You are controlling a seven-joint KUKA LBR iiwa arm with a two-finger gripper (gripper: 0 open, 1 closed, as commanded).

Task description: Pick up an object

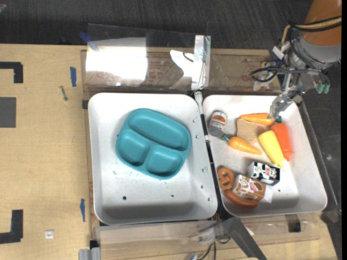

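Note:
The right bin (pixel 312 186) holds several toy foods. A small can (pixel 218 119) lies at its back left, with a little carrot (pixel 244 144) beside it. A bread slice (pixel 249 130) sits under an orange carrot (pixel 256 118). A yellow piece (pixel 270 147) and a red-orange carrot (pixel 283 140) lie to the right. Toward the front are a pretzel (pixel 225 177), a black-and-white carton (pixel 265 173) and a brown labelled pack (pixel 246 190). My gripper (pixel 279 107) hangs at the bin's back right, right by the orange carrot's right end. Nothing shows in its grasp.
The left bin (pixel 103 188) bears a teal divided plate (pixel 153 142). A clear panel with a taped upright (pixel 201 61) stands behind the bins. Cables (pixel 268 72) trail from the wrist over the right bin's back rim. Tan bench lies to the left.

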